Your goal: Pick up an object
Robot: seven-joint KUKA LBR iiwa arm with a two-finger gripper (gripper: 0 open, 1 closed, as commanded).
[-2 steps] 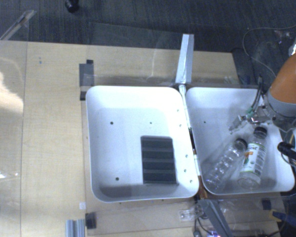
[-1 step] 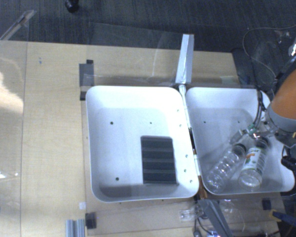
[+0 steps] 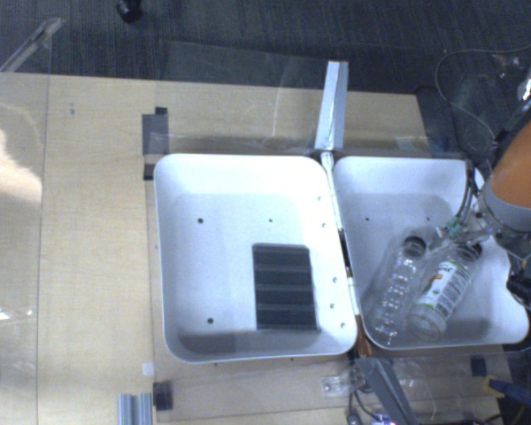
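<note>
Two clear bottles lie side by side in the right bin; a black pad sits in the left bin. The tool's state: cannot tell.

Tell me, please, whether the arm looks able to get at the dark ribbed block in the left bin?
Probably yes: the dark ribbed block lies alone with nothing over it, though the arm sits beyond the right bin.

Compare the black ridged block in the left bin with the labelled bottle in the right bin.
The black ridged block is opaque and dark; the labelled bottle is clear plastic with a white label. The block is flat and rectangular; the bottle is rounded and long. The block lies alone, square to its bin; the bottle lies slanted beside a second clear bottle. Both lie on white bin floors.
</note>
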